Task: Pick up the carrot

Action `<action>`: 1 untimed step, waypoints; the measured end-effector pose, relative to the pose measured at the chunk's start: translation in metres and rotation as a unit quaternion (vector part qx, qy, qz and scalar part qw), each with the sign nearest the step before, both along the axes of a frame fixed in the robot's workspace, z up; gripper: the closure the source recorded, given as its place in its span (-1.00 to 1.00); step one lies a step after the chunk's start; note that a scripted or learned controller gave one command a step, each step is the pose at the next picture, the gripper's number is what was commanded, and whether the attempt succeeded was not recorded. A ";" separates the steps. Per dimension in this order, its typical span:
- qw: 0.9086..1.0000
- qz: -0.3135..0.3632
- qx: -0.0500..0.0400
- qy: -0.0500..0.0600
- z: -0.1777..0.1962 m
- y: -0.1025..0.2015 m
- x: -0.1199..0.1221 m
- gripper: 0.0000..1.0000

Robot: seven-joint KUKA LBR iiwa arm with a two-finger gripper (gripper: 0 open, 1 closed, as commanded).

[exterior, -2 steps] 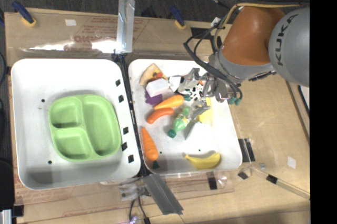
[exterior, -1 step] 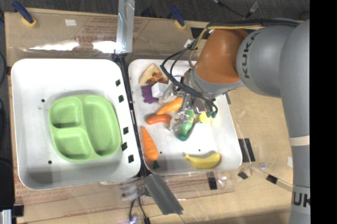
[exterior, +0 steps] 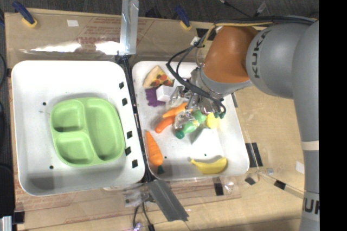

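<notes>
Two orange carrots lie in the right bin (exterior: 233, 132). One carrot (exterior: 167, 119) lies aslant in the bin's middle, its upper end right under my gripper (exterior: 186, 109). The other carrot (exterior: 154, 149) rests along the bin's left wall, nearer the front. My gripper hangs low over the cluster of toys in the middle of the bin, touching or nearly touching the first carrot; I cannot see that it holds anything.
Around the gripper lie a green vegetable (exterior: 187, 127), a yellow piece (exterior: 212, 121), a purple block (exterior: 152, 96), a pizza slice (exterior: 157, 78) and a banana (exterior: 209, 165). The left bin (exterior: 32, 83) holds a green divided plate (exterior: 87, 131).
</notes>
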State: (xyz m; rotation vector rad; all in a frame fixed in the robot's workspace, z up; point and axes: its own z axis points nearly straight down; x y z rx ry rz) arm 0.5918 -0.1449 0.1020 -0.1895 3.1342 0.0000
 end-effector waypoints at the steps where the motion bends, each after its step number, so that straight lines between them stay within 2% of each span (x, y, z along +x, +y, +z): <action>1: 1.000 0.007 -0.002 -0.005 0.137 0.013 -0.015 1.00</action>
